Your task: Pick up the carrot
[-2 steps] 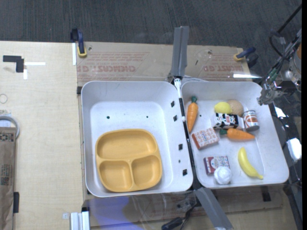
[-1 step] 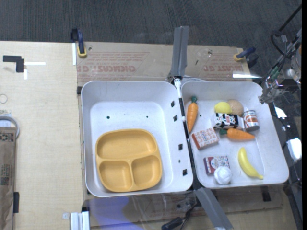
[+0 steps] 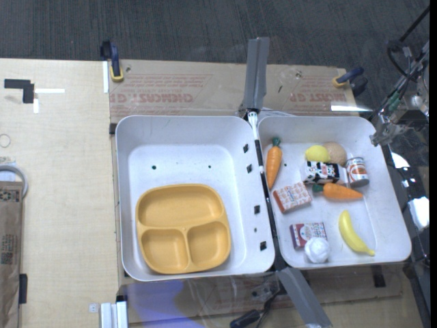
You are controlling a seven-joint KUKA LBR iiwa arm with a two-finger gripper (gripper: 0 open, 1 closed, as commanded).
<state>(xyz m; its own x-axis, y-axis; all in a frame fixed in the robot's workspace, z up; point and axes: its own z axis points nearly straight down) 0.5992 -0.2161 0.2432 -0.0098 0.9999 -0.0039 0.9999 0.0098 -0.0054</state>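
Carrot (image 3: pixel 273 164): lies in the right bin (image 3: pixel 392 203), against its left wall near the far-left corner, green top toward the far edge, tip pointing to the near edge.
Second carrot (image 3: pixel 341 193): mid-bin, long axis across the bin, just beside the milk carton (image 3: pixel 321 173) and can (image 3: pixel 356 171).
Pincer (image 3: pixel 382 132): at the right bin's far-right corner, above the rim; whether it is spread or pressed together I cannot tell.
Key relation: the left-wall carrot lies well apart from the pincer, across the whole bin toward the left; the crosswise one is nearer.
Likely need: approach across the long axis, minding the wall.
Other items: banana (image 3: pixel 356 234) near the near-right corner; yellow tray (image 3: pixel 183 227) in the left bin (image 3: pixel 126 197).
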